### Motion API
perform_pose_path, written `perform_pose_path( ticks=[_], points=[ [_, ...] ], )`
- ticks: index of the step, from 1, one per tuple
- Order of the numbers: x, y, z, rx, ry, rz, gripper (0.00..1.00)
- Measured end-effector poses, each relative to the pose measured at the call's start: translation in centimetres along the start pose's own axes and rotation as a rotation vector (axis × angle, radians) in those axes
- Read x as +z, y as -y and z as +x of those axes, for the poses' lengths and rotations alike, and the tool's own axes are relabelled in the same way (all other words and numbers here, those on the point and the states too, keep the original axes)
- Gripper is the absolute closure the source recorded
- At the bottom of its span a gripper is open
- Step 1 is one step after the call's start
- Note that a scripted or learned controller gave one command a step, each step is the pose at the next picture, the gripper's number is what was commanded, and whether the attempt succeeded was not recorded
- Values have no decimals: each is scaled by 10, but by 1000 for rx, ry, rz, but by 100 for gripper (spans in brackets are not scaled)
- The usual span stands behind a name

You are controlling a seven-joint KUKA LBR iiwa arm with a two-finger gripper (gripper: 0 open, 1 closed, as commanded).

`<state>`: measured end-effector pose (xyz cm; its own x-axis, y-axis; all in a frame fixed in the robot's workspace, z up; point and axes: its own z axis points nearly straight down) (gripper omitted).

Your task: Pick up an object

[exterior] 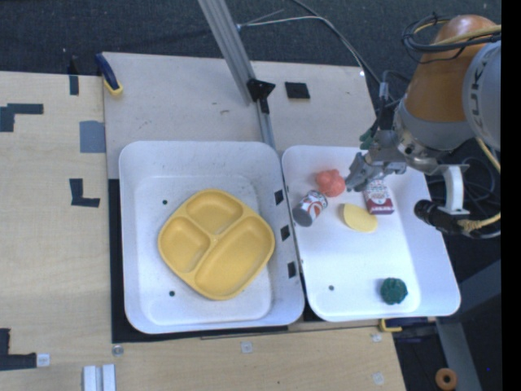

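The bench (187,96) carries two shallow white bins side by side, and the right bin (423,300) serves as the landmark here. To its left, edge to edge with it, sits the left bin (142,169), and in the middle of that bin lies a yellow divided plate (216,243) with three compartments, turned at a slant.

The grey arm (456,80), with its orange band, comes in over the right bin's far right corner. Its gripper (366,169) hangs over the far part of the right bin, pointing down and leftward. The view does not make plain how the jaws stand or whether anything lies between them.

Inside the right bin, five small things lie. A small red and white carton (379,199) sits just under and beside the gripper, toward the bin's right side; it is too close to tell whether they touch. A yellow lemon-like piece (359,217) lies just nearer than the carton, at the bin's middle. A pinkish-red lump (330,182) lies just to the gripper's left, near the bin's far left part. A small can (309,208) on its side rests near the bin's left wall. A dark green ball-like thing (394,290) sits alone near the bin's near right corner, well apart from the gripper.
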<state>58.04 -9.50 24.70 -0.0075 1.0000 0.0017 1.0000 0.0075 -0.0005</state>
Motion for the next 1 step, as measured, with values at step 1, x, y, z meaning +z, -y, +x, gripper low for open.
perform_pose_path(
  ticks=[1],
  points=[
    [-4, -12, 57, 0, 0, 0, 100]
  ],
)
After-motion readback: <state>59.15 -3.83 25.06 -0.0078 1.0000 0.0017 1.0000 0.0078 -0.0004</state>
